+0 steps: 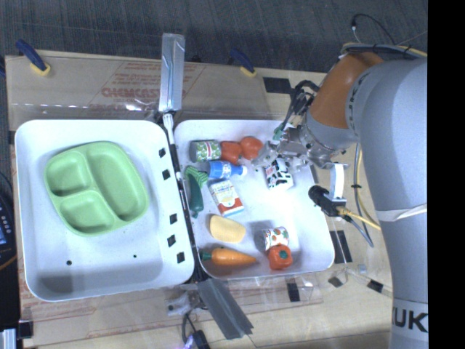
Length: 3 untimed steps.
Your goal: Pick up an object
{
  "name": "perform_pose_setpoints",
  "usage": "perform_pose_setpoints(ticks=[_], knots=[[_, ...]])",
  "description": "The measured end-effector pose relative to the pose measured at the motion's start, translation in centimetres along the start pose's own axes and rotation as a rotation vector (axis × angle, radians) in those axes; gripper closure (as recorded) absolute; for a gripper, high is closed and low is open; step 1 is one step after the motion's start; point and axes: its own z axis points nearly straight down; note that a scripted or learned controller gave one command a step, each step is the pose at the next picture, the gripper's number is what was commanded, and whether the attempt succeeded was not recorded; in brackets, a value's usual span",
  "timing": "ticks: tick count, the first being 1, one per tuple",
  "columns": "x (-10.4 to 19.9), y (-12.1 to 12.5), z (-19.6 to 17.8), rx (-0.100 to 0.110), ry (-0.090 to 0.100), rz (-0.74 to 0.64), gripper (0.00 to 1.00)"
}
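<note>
The right bin holds several small items. My gripper hangs low over the bin's far right part, at the end of the grey arm with the orange band. A black-and-white spotted toy lies directly under and against the gripper tip; whether it is gripped is unclear. Just left of the gripper lie an orange-red ball, a red piece and a green can.
Also in the right bin are a blue bottle, a green cucumber, a small carton, a yellow piece, a carrot, a small can and a red pepper. The left bin holds a green divided plate.
</note>
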Motion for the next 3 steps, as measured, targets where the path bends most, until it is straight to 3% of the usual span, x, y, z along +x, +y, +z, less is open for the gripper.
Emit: perform_pose_setpoints(ticks=[1, 2, 3], knots=[[0.9, 1.2, 2.0, -0.007, -0.004, -0.029, 0.0], [4.7, 4.0, 0.8, 0.0, 0.002, -0.01, 0.0], [2.7, 4.0, 1.7, -0.015, 0.015, -0.043, 0.0]])
